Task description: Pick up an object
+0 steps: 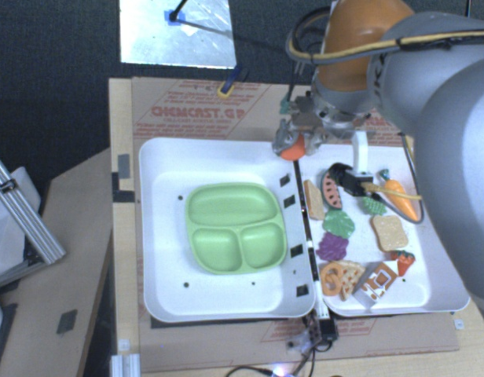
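Observation:
My gripper (294,143) hangs over the far rim where the two white bins meet. Its fingers are shut on a small orange-red toy piece (293,151), which is lifted off the bin floor. The right bin (430,277) holds several toy foods: a tan bread stick (313,199), a watermelon slice (330,188), a carrot (399,198), a green lettuce leaf (339,224), purple grapes (332,247), a toast slice (389,232), a pretzel (341,277) and a brown and white block (375,283).
The left bin (159,210) holds a light green divided plate (232,228). A small red piece (405,263) lies near the toast, and a small green leaf (374,206) beside the carrot. The grey arm covers the upper right.

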